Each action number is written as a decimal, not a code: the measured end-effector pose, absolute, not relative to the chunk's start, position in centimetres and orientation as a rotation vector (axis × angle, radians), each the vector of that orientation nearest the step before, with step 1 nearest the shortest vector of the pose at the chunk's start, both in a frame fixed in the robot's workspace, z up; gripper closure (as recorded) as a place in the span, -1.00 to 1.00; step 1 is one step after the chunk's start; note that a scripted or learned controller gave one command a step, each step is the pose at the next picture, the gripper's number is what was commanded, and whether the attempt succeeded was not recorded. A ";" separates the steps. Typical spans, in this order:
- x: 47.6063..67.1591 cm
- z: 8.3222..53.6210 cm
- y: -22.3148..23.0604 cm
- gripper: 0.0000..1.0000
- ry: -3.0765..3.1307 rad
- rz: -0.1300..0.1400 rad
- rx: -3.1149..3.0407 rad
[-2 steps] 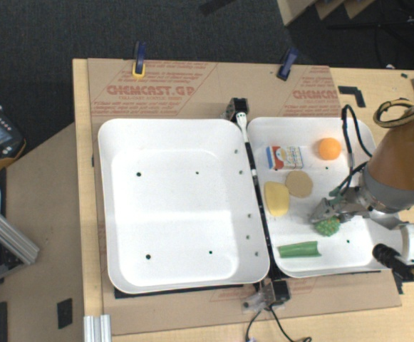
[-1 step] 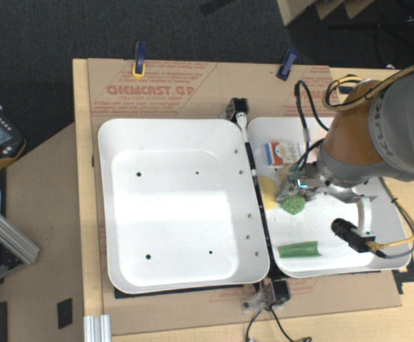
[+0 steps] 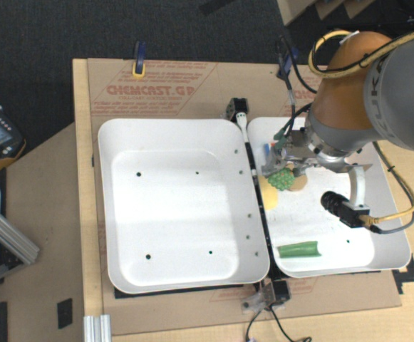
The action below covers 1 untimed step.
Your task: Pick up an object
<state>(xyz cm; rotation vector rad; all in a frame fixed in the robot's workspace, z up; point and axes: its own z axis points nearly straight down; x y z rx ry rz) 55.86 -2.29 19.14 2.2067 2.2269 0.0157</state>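
**Bench inventory: two bins, arm over the right-hand bin**

- Arm [image 3: 363, 84]: grey KUKA iiwa with orange band, entering from the right of the camera view and bent down over the right bin.
- Gripper [image 3: 283, 164]: low over the upper-left part of the right bin, directly above a cluster of small objects. Finger state: cannot tell; the wrist and cabling cover the tips.
- Green bumpy object [image 3: 282, 179]: rounded, dotted texture, lying in the right bin just under the gripper, touching a tan piece beside it. Whether it is between the fingers cannot be told.
- Tan object [image 3: 299, 184]: partly hidden, just right of the green bumpy one.
- Yellow object [image 3: 269, 197]: against the right bin's left wall, just below the green bumpy object.
- Blue object [image 3: 268, 150]: small sliver near the gripper, mostly hidden.
- Green flat piece [image 3: 298, 249]: elongated, lying alone near the right bin's front edge, well apart from the cluster.
- Right bin [image 3: 378, 251]: shallow, white.
- Left bin [image 3: 171, 205]: shallow, white, four small dark dots on its floor.
- Cardboard sheet [image 3: 157, 87]: brown, under both bins; red print reads "CHEMCAST G.P", with smaller lines too fine to read.
- Blue clamp [image 3: 140, 55]: on the sheet's far edge.
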 end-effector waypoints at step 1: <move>50.3 18.4 2.9 1.00 2.232 -0.003 2.221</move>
